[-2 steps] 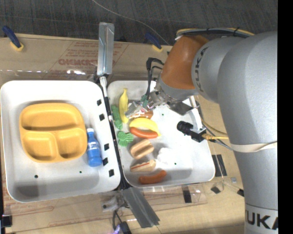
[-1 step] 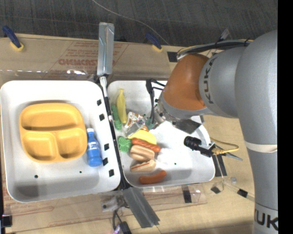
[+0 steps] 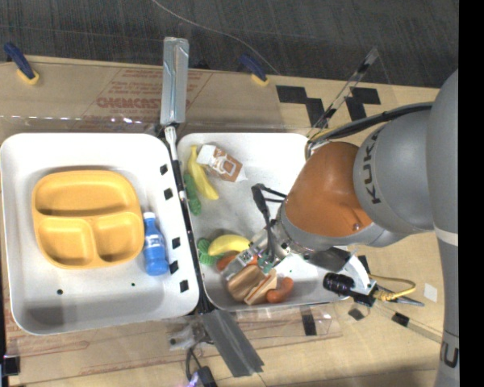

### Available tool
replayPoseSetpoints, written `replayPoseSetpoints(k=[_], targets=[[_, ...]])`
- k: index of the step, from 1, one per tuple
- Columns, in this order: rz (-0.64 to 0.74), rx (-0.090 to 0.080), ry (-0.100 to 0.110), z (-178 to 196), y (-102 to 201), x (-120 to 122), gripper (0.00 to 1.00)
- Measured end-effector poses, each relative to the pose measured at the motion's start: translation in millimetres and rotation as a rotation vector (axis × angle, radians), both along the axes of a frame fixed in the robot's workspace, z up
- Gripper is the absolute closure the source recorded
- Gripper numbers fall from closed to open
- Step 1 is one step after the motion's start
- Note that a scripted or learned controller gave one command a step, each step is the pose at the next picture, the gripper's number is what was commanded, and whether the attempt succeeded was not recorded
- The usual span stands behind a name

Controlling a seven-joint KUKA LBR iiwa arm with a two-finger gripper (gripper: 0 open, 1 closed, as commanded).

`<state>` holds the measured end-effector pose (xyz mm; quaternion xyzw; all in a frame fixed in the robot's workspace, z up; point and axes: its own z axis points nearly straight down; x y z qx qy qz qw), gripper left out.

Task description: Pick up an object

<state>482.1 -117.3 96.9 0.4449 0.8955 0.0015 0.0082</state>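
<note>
On a cardboard-topped bench [image 3: 226, 83] with two white bins, the gripper [image 3: 264, 258], finger state impossible to tell, sits low in the right bin [image 3: 286, 147] over crowded toy food, a hot dog [image 3: 254, 285] and two bananas [image 3: 200, 176] among it, while the left bin [image 3: 16, 216] holds one yellow tray [image 3: 87, 216] and one blue bottle [image 3: 153, 244].
</note>
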Motion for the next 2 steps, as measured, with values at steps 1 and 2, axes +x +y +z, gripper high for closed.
replayPoseSetpoints(k=[1, 2], targets=[[0.006, 0.004, 0.010, 5, 2, -2, 1.00], [-0.434, 0.009, 0.014, 96, 41, 46, 1.00]])
